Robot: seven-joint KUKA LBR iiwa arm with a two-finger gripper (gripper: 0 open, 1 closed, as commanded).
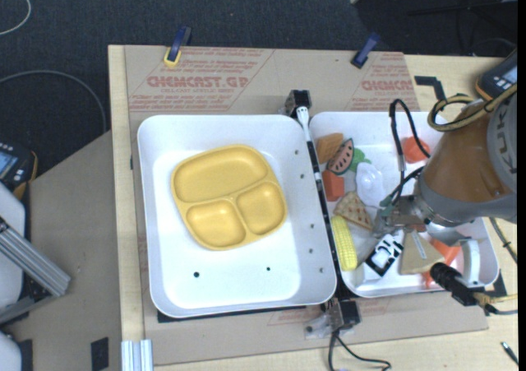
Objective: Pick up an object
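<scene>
The right bin [358, 285] holds toy food. A watermelon slice [342, 155] and a brown bread piece [328, 147] lie at its far left. Below them are an orange piece [333, 186], a tan triangular wedge [355, 211] and a yellow corn cob [343, 243]. My gripper [383, 256] is low in the near part of this bin, just right of the corn and below the wedge. The grey arm [464, 172] covers the right side of the bin. A tan flat piece [417, 256] lies right beside the gripper.
The left bin [164, 279] holds a yellow divided plate [226, 197]. A clear plastic item [370, 180] and a small orange piece [411, 147] lie in the right bin's far half. A black cable [399, 127] loops over that bin.
</scene>
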